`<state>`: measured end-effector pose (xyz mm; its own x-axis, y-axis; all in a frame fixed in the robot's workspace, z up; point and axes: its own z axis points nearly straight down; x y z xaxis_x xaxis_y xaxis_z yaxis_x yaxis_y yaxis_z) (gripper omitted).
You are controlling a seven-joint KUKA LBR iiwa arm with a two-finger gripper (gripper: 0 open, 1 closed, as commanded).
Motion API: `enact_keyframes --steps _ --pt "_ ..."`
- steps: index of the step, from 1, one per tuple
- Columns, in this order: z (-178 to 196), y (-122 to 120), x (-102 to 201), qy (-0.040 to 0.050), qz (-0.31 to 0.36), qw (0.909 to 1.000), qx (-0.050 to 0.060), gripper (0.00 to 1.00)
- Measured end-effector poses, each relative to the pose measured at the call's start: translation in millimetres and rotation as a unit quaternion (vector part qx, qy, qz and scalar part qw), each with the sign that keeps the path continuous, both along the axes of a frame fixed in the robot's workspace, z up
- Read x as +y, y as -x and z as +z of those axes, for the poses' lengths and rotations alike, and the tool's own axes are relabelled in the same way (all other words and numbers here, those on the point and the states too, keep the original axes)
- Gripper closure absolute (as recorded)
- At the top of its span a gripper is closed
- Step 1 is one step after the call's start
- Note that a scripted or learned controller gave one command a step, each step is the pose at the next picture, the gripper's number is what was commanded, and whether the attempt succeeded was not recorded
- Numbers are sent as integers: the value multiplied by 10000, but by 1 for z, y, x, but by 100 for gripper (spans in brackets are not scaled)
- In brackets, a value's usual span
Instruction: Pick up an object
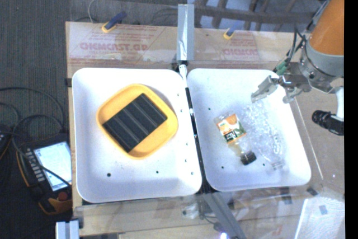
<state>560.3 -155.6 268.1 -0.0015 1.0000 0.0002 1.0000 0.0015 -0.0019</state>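
Grey carpet all round, table carrying two white bins side by side. Over the right bin's far right corner, gripper spread wide, nothing between the fingers. Just below-left of it, a crumpled clear plastic piece beside a small orange-labelled bottle; well left, a yellow-framed black tray in the left bin.

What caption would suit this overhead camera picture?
Grey arm's gripper hovers, fingers apart, above right white bin holding small orange-labelled bottle; yellow-rimmed black-ridged tray fills left.
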Motion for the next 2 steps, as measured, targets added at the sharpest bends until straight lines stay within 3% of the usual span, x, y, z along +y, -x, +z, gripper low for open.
enact_keyframes --steps 1,2 --pt "-99 8 59 -8 1369 9906 1 0" --pt "-176 -1 30 11 996 9950 -69 0"
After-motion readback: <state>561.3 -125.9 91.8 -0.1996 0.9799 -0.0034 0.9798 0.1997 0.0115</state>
